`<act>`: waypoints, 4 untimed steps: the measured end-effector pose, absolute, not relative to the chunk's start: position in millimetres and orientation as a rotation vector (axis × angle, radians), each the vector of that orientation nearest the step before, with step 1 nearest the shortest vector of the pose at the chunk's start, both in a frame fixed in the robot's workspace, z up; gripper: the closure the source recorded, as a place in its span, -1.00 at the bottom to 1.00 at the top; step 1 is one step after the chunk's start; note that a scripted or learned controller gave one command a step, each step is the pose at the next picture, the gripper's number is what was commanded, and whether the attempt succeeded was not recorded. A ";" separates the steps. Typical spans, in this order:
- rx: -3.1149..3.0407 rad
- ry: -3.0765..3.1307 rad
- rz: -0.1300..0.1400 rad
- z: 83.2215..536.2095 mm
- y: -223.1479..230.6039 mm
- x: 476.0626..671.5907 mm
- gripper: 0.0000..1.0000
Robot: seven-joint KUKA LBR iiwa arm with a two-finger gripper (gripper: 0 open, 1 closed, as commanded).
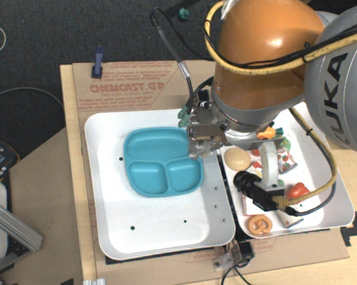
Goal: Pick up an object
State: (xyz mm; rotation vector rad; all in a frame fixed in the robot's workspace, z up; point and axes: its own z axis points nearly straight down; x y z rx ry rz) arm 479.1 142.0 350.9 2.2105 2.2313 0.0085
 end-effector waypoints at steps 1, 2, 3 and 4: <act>2.209 2.233 0.015 404.2 228.7 478.6 1.00; 2.216 2.221 0.021 501.8 224.6 479.7 1.00; 2.235 2.216 -0.026 356.5 156.6 477.9 1.00; 2.232 2.213 -0.010 281.3 94.6 548.5 1.00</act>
